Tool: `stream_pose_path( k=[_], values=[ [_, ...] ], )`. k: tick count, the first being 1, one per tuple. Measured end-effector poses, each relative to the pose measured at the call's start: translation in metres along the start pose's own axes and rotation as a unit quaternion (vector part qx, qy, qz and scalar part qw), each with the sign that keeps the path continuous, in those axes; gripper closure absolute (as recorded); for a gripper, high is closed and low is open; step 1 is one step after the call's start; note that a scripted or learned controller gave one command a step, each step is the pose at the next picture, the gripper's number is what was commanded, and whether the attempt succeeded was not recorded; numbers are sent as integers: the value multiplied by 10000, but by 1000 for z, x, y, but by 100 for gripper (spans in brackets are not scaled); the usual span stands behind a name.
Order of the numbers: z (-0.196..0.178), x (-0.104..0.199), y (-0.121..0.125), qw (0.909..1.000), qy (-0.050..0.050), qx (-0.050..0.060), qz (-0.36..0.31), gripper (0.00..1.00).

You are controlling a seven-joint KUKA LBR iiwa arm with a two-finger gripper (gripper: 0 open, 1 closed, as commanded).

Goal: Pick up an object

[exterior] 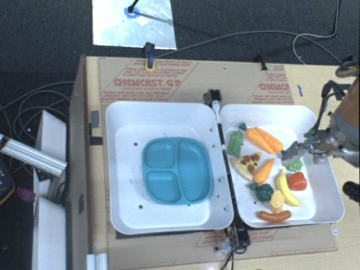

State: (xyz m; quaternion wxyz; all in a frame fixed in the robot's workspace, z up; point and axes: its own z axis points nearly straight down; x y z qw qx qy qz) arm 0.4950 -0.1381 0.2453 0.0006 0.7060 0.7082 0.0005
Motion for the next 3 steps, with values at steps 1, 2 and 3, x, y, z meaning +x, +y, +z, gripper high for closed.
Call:
stream_pose_path(
  k=[1,2,3],
  values=[
    [82,21,14,10000,3,11,3,0],
    [161,36,25,10000,7,9,-1,0],
    [151,36,26,10000,5,-4,1,100]
  ],
)
